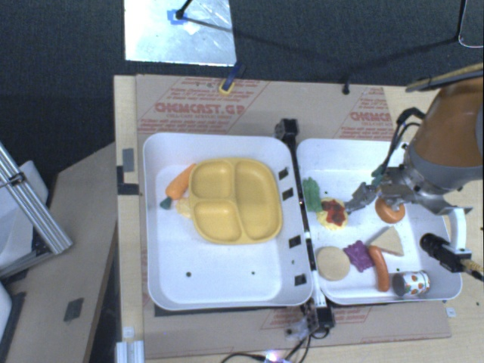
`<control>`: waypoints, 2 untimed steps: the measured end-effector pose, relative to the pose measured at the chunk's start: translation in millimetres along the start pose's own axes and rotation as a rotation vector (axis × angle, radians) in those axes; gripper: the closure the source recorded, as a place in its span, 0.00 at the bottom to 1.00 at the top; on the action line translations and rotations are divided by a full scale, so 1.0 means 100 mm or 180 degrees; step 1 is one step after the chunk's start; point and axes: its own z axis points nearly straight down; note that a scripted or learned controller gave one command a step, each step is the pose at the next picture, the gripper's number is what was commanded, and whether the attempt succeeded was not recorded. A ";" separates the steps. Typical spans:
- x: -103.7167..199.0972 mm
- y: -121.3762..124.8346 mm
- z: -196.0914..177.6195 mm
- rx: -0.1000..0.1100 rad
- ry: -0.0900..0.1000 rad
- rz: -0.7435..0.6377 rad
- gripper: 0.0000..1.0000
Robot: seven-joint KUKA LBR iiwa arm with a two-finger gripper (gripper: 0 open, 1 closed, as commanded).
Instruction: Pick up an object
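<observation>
Red "CHEMCAST GP" lettering (201,107) on brown sheet (318,104) beneath bins; gripper (361,197), fingers' state unclear, above right bin (344,153).

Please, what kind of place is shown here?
Probably a robot lab test bench: a robot arm reaches over two white bins, one holding a yellow divided plate, the other toy food such as a sausage.

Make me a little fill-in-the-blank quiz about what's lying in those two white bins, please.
1. The yellow divided plate lies in the ____ bin.
2. The toy carrot lies against the plate's ____ edge.
3. The round tan cookie sits in the ____ bin.
4. The small can lies near that bin's ____ edge.

Missing words: left; left; right; bottom
</observation>
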 end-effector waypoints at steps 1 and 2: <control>0.07 -0.01 0.61 0.0009 0.0002 0.0000 0.00; 0.09 0.01 1.04 0.0005 0.0002 0.0003 0.00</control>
